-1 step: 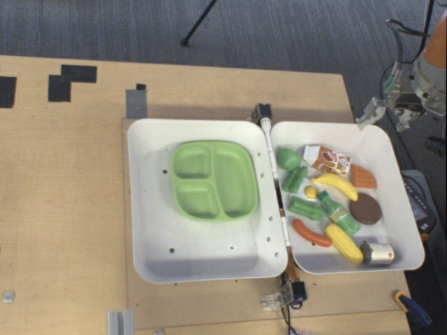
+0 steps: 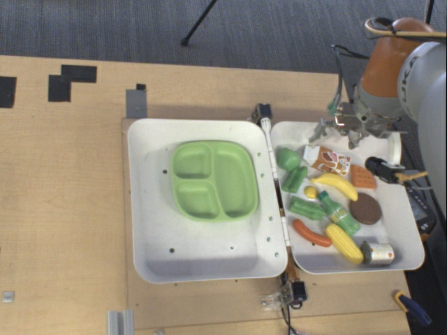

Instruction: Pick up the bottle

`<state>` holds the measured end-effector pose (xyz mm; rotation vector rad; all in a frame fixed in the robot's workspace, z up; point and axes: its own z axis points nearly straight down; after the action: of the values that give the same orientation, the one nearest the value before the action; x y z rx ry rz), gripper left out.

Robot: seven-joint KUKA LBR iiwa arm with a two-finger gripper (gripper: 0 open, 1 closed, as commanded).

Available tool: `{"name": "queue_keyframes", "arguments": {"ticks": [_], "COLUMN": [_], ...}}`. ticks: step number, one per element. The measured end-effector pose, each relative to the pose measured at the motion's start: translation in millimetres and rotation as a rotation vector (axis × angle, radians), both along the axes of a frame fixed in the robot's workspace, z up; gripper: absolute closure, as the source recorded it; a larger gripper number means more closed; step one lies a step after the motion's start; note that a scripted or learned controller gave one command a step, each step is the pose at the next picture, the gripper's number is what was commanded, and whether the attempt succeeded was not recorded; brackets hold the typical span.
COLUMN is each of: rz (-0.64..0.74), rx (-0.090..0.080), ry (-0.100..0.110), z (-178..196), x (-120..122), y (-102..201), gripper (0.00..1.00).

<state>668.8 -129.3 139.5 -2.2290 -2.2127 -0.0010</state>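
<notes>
In the right bin [image 2: 412,246], among the toy food, lies the green bottle [image 2: 338,213] (tilted, cap toward the banana [image 2: 336,185]), just beside the corn cob [image 2: 344,242] and brown disc [image 2: 365,209]. Well apart, over the bin's far edge, hangs the gripper [image 2: 342,130], grasp impossible to tell. Left bin [image 2: 143,253]: green divided plate [image 2: 213,180].

You lose the arm [image 2: 419,68] past the right edge, its wrist covers the right bin's [image 2: 412,253] far corner, the gripper [image 2: 340,125] is too blurred to read, and the print on the orange packet [image 2: 330,161] is too small.
</notes>
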Motion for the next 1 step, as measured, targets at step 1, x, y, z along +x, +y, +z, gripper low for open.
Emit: {"name": "queue_keyframes", "arguments": {"ticks": [1], "rz": [0.138], "rx": [0.0], "ry": [-0.004], "z": [45.6], "x": [-79.6], "y": [101.1], "gripper": [0.0]}}
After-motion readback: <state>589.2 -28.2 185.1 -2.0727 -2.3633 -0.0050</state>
